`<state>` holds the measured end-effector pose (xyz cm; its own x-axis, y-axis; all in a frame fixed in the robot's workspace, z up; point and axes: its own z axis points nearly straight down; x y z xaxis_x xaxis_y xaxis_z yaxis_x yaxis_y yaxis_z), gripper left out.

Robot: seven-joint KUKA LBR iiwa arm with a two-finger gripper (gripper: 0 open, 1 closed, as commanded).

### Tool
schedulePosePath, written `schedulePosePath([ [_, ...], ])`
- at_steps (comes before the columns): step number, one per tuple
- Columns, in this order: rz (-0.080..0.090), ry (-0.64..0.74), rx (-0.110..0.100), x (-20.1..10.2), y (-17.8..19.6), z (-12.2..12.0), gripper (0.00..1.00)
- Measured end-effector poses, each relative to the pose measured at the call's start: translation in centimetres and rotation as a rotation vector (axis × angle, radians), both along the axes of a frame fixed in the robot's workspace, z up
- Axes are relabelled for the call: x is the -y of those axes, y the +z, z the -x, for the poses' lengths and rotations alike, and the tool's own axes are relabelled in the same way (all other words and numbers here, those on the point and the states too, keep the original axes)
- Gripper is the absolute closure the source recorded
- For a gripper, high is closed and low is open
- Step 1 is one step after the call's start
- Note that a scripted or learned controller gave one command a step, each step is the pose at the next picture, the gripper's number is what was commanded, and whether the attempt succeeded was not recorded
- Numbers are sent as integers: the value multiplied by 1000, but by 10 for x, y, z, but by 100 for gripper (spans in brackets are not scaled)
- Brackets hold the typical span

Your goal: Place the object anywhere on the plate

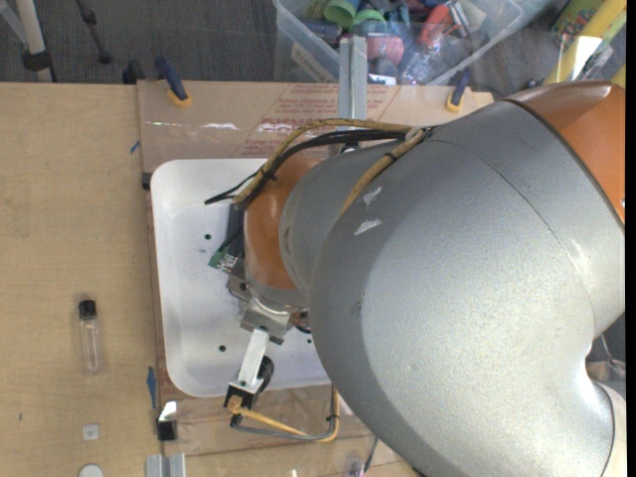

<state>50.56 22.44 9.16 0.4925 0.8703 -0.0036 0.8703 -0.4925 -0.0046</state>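
Wooden table (pixel 60 217), clear tub (pixel 298 18) of coloured toys behind, white bin (pixel 184 266) under grey arm (pixel 477 296), claw (pixel 260 318) over bin's near-left part, its opening cannot be told, task object's place cannot be told, glass vial (pixel 88 334) on table left of bin, well apart from claw.

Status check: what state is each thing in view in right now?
arm: reaching over the white bin.
white bin: flat on the bench, mostly hidden under the arm.
vial: lying on its side on the bench, capped.
clear tote: open, full of coloured items.
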Motion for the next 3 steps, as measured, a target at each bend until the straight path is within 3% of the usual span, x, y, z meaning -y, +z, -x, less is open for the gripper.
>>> schedulePosePath([
  [1,-1,293,4,0,97,27,100],
  [2,-3,-80,6,-1,0,23,100],
  [3,-1,190,4,0,50,-8,100],
])
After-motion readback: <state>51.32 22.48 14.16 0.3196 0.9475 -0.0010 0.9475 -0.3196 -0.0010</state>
